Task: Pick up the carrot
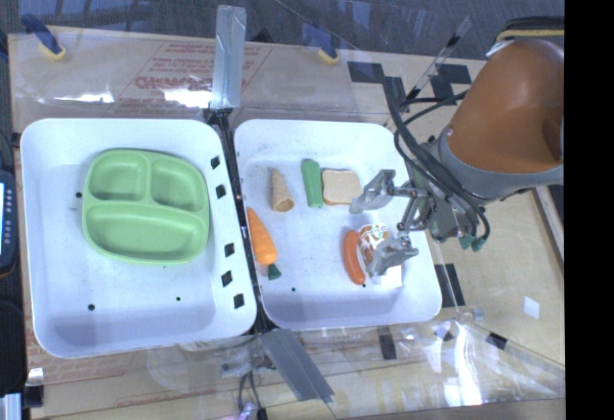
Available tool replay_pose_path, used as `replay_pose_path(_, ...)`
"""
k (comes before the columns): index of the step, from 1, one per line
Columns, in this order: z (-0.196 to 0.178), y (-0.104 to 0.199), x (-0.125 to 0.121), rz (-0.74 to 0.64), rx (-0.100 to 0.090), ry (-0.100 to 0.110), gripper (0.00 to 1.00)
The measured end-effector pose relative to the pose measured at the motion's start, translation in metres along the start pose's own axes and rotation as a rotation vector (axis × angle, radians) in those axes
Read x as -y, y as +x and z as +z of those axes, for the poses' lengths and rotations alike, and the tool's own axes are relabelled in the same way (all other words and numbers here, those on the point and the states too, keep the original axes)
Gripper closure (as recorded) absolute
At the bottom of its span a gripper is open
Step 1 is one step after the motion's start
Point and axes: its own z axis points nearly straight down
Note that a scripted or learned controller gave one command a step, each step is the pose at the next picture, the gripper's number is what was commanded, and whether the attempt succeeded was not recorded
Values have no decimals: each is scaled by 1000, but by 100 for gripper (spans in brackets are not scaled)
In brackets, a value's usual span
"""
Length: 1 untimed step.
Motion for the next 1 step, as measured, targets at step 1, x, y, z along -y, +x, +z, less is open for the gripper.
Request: replay_pose_path(1, 143, -37, -21, -166, -9, -5, 0)
